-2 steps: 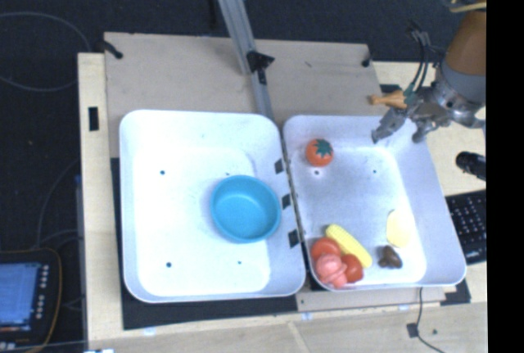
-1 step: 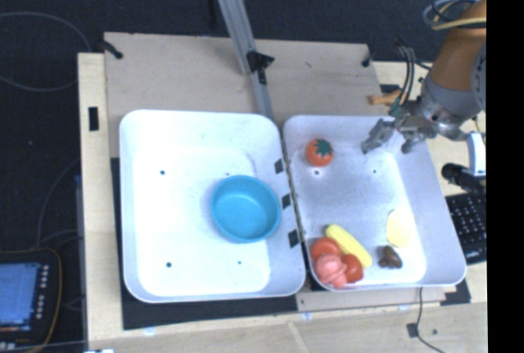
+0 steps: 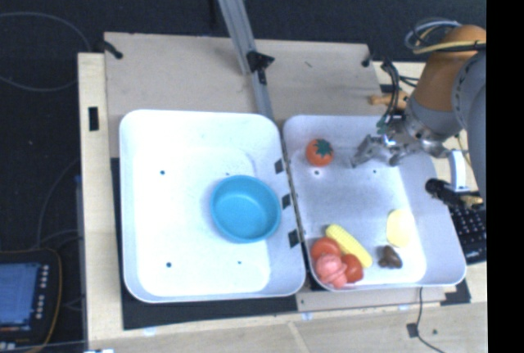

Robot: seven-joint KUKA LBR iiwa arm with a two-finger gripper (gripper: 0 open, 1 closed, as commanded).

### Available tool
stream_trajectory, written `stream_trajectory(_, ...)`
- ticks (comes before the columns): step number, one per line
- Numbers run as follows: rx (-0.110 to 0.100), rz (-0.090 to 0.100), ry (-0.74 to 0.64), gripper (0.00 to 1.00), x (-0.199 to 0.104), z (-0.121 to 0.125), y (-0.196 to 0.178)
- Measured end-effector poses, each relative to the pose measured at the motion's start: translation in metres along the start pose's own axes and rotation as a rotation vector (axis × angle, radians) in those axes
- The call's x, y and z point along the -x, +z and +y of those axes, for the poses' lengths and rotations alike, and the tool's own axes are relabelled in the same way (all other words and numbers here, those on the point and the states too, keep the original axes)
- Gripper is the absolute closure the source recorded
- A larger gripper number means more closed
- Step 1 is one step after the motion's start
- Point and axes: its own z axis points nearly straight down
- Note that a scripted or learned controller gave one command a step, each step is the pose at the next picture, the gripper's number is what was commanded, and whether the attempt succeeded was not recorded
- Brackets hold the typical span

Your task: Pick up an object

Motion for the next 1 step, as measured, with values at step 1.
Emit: stream_trajectory(1,0.003,-0.001,0.000,0.00,0.0022,0.0008,-0.0017)
